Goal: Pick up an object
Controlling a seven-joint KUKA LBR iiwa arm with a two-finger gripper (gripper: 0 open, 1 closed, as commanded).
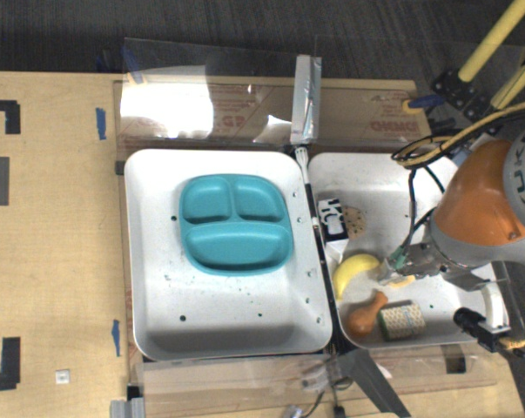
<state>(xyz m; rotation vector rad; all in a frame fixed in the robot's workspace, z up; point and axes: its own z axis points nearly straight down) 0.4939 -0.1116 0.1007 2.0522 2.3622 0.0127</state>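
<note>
Nearest the right bin's [366, 177] front edge we see a brown pear-like piece [365, 315] beside a speckled block [401, 320]. Just beyond them the banana [355, 271] lies left of the gripper [400, 268], long axis roughly left to right, close by. We cannot tell its opening.

Light is bright and even from overhead. Strong glare whitens the clear plastic sheet [171, 111] behind the left bin [149, 259], and the right bin [380, 177] shines along its far wall. Shadows are soft and short. Focus is slightly soft throughout, with mild blur on the arm [484, 203].
</note>
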